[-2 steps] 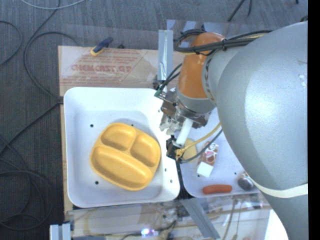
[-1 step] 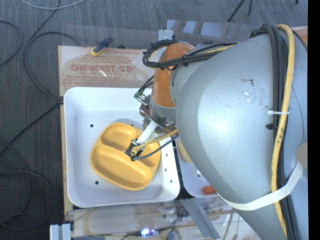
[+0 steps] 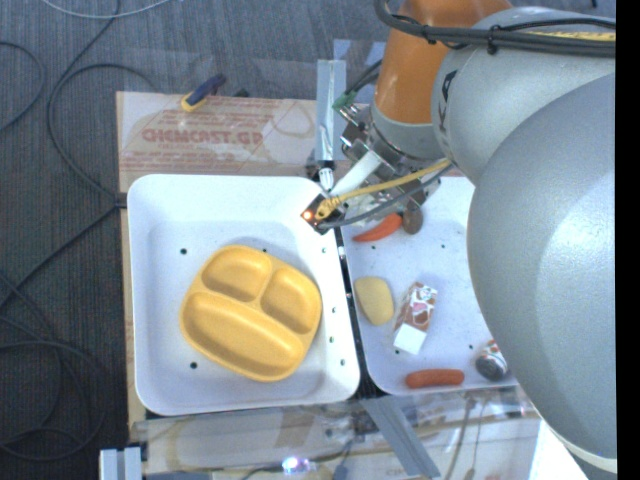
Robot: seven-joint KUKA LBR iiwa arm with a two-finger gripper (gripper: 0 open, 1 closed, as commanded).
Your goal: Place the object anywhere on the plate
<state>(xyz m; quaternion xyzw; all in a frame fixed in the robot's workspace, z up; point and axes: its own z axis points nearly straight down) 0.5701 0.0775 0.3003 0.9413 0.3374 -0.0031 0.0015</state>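
Note:
A yellow plate [image 3: 252, 311] with three compartments lies in the left bin [image 3: 150, 218]. My gripper [image 3: 398, 208] hangs under the orange wrist band over the far left corner of the right bin [image 3: 455, 268], mostly covered by the arm. Just below it lies a small orange-red carrot-like piece [image 3: 377, 231]; whether the gripper touches it cannot be told. A pale yellow potato-like object [image 3: 375, 299] rests near the right bin's left wall.
Also in the right bin are a red-and-white wrapped item [image 3: 415, 317], a red sausage [image 3: 435, 378] and a dark lump [image 3: 491, 362]. The grey arm covers the bin's right side. A cardboard sheet [image 3: 220, 138] lies behind the left bin.

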